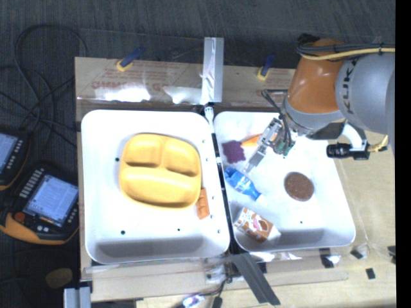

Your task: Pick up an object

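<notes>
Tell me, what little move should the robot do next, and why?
Probably lower a little toward the blue packet. The end effector hangs in the right bin with its tip just above that packet, and nothing shows between its fingers, so it has not picked anything up yet.

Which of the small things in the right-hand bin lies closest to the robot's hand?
The blue packet: the hand points down just above it. The purple piece, brown disc and carton lie farther off.

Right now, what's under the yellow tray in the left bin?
An orange piece pokes out from beneath the yellow tray at its lower right edge. How far it extends underneath is hidden, as is anything else beneath the tray.
</notes>
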